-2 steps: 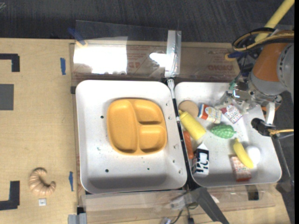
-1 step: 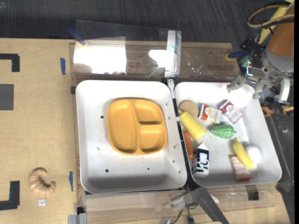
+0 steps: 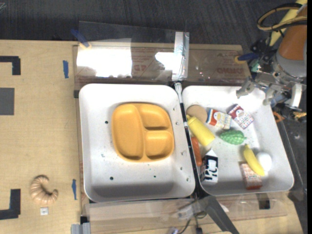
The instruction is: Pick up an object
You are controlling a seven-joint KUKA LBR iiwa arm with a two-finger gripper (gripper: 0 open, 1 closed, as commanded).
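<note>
Pincer (image 3: 265,92) hangs over the right bin's (image 3: 285,152) far right corner, can't tell its state. Left bin (image 3: 92,145): one yellow divided tray (image 3: 143,131), bare rim all round. Right bin: about nine items crammed, including two bananas (image 3: 201,131).

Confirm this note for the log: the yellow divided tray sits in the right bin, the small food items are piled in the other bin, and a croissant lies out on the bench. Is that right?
One detail is wrong. The camera view shows the yellow divided tray in the left bin, not the right. The small food items, such as the yellow bottle and the banana, are in the right bin. The croissant does lie out on the bench.
</note>
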